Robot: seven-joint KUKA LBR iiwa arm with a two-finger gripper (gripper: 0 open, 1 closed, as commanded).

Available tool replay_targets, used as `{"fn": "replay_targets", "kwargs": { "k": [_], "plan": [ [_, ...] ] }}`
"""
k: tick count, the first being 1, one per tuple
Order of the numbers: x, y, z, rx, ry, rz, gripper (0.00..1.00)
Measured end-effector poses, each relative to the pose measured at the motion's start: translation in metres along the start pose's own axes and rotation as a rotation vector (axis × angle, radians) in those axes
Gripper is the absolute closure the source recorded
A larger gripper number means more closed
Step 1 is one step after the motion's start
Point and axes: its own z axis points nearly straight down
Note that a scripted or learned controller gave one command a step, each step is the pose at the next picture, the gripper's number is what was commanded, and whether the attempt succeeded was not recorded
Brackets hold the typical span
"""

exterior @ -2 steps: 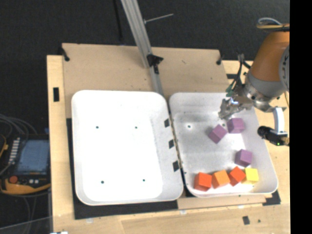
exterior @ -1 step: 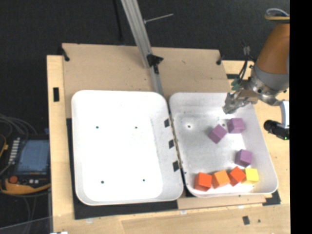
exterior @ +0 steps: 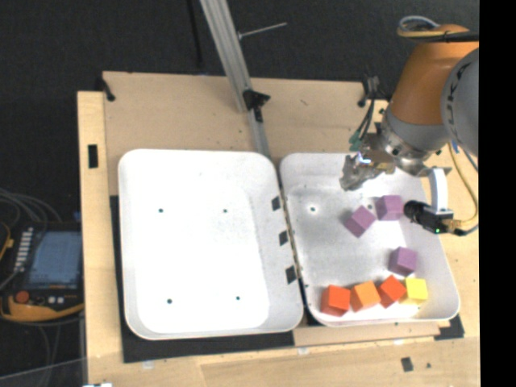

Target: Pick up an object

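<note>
Purple cube (exterior: 359, 220) lies tilted below claw (exterior: 352, 176).

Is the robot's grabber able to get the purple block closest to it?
Probably yes. The gripper hangs over the right bin, and the tilted purple block lies just below it with bare floor on most sides, apart from its purple neighbour.

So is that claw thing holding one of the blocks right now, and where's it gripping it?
Nothing shows between the fingers of the gripper. It sits over the right bin, apart from the nearest purple block.
</note>
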Motion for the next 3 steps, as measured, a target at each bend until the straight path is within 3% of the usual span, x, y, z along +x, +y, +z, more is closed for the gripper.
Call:
{"fn": "replay_targets", "kwargs": {
  "k": [1,3],
  "plan": [
    [0.055,0.004,0.006,0.001,0.001,-0.001,1.0],
    [0.172,0.011,-0.018,-0.002,0.002,-0.003,1.0]
  ]
}}
